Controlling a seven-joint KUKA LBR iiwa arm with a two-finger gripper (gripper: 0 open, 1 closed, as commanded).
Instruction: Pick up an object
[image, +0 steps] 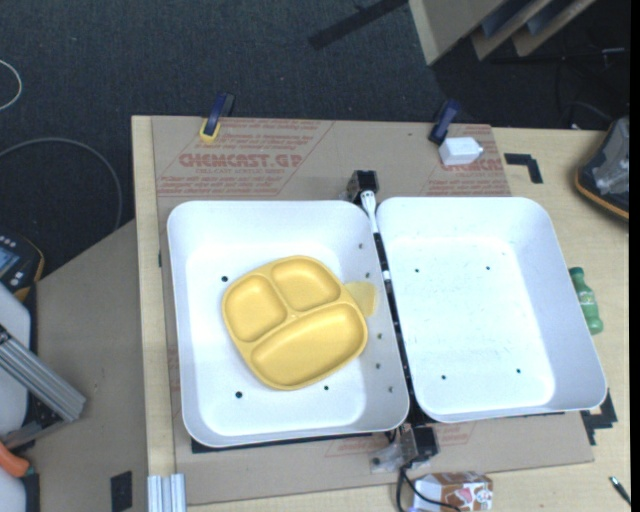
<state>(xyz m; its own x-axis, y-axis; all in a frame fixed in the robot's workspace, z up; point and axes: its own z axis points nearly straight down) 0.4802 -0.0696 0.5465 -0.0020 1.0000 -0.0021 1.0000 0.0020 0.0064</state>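
Observation:
A yellow divided plate (293, 322) with three compartments lies flat in the left white bin (200, 240), near its middle and slightly toward the right wall. A small pale yellow piece (362, 297) sticks out from under the plate's right edge. The right white bin (540, 250) stands beside it, with only small dark specks on its floor.
Both bins rest on a brown cardboard sheet (260, 160) on the bench. Clamps sit at the back edge (213, 118), and a small white block (460, 151) lies behind the right bin. A green tag (586, 300) sits by the right bin's right rim.

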